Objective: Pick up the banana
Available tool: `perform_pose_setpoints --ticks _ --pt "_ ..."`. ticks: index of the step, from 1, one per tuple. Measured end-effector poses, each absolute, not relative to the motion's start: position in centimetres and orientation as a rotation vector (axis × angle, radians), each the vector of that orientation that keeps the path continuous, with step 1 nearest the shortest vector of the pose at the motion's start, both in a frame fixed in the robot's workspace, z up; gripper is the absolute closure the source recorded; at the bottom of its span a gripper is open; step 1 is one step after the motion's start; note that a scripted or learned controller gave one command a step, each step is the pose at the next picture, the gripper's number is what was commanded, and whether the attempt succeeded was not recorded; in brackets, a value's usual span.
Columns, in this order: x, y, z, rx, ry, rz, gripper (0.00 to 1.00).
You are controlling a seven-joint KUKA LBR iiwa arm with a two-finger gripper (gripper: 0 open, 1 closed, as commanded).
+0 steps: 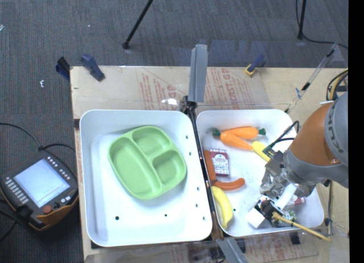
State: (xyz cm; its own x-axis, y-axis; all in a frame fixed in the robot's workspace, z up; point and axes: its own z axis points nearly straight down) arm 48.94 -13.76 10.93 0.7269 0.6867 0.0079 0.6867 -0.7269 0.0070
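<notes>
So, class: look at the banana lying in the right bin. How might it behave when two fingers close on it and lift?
The banana is curved and smooth-skinned, so it may slip or swivel between the fingers. It lies flat against the right bin's wall, probably leaving little finger room there. It looks stiff, not floppy, and should hold its shape.

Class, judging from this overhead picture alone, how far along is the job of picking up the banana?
Nothing looks done yet: the banana lies at the near left of the right bin. In hand: the end effector is low over that bin, to the banana's right and apart from it. Left: reaching it, gripping, lifting.
</notes>
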Motion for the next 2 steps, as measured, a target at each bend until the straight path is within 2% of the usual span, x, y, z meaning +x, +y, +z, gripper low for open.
perform_pose_setpoints --ticks 1,2 --pt "48.9 -13.8 10.9 2.916 1.158 0.016 0.00" --pt "57.2 -12.0 10.2 2.833 1.312 0.026 0.00"
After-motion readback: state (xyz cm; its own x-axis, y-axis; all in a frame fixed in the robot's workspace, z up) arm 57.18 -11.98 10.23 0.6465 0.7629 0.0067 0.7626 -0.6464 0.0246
